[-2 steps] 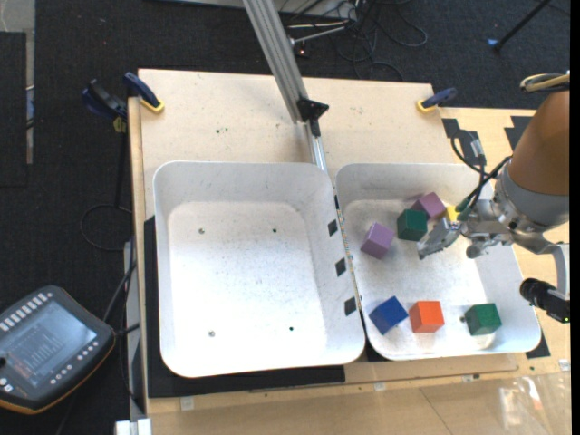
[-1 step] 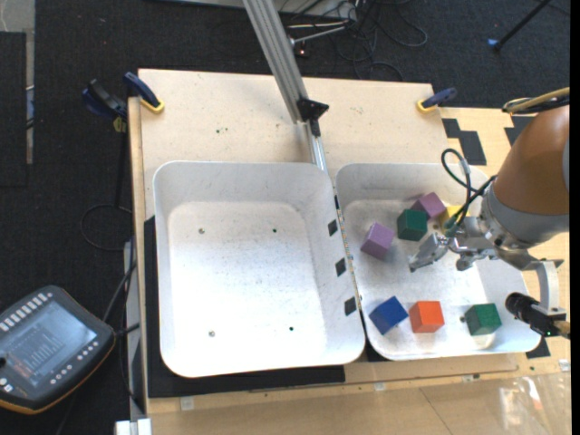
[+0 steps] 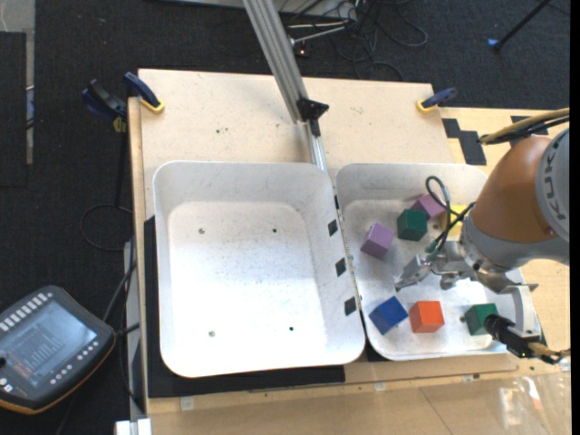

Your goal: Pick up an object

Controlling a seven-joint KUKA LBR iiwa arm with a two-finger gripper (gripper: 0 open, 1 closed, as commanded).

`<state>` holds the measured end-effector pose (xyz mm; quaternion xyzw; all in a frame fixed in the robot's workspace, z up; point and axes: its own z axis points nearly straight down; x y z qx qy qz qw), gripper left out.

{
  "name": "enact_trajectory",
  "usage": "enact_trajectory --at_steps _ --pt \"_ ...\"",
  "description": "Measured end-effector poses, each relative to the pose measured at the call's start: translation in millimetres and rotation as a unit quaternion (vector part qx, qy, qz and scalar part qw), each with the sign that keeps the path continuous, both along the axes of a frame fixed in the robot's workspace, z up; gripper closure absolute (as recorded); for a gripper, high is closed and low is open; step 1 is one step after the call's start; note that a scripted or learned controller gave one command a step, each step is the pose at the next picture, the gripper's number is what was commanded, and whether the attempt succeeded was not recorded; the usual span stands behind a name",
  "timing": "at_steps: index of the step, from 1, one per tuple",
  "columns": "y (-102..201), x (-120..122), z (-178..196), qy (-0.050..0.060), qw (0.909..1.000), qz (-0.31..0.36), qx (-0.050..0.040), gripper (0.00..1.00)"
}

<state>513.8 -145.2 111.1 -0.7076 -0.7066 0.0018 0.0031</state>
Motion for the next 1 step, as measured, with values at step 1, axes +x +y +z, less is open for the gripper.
enact_trajectory --at_steps 1 --pt "-0.8 2.7 13.9 -0.004 1.0000 0.000 -0.0012 1.00"
